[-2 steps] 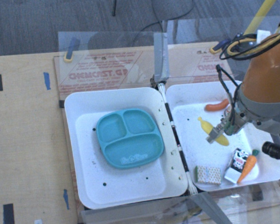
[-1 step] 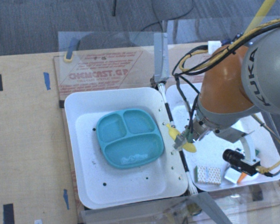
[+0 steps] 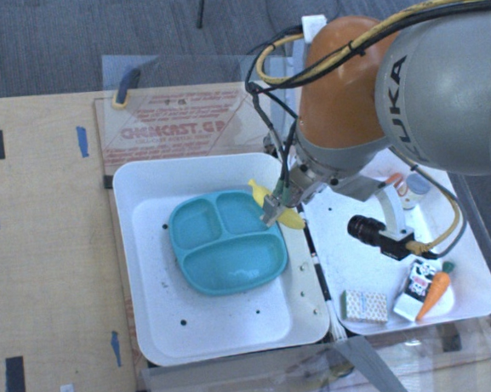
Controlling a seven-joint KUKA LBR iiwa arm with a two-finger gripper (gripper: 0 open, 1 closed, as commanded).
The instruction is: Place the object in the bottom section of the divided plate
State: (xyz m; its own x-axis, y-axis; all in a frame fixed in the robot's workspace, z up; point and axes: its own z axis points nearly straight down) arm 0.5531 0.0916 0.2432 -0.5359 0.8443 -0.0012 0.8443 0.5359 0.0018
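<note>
1. In the camera view I see my gripper (image 3: 274,207) low over the right edge of the blue divided plate (image 3: 228,242), near the right wall of the left bin (image 3: 154,327).
2. A yellow thing, I think a toy banana (image 3: 288,217), sits right at the gripper tip, by the wall between the two bins. I cannot tell if the gripper is clamped on it or not.
3. The plate has two small parts at the top and one big part at the bottom. The big part looks bare, so I think the job is not done yet.
4. To do this well, I would carry the banana toward the bin's near edge, stop over the middle of the big part, go low, then let go gently.
5. The right bin (image 3: 477,299) holds a toy carrot (image 3: 433,294), a small box (image 3: 366,307) and a black-and-white carton (image 3: 416,291) near its near edge.
6. The bins rest on a wooden bench (image 3: 45,251) with blue tape marks (image 3: 82,141). The floor behind is grey.
</note>
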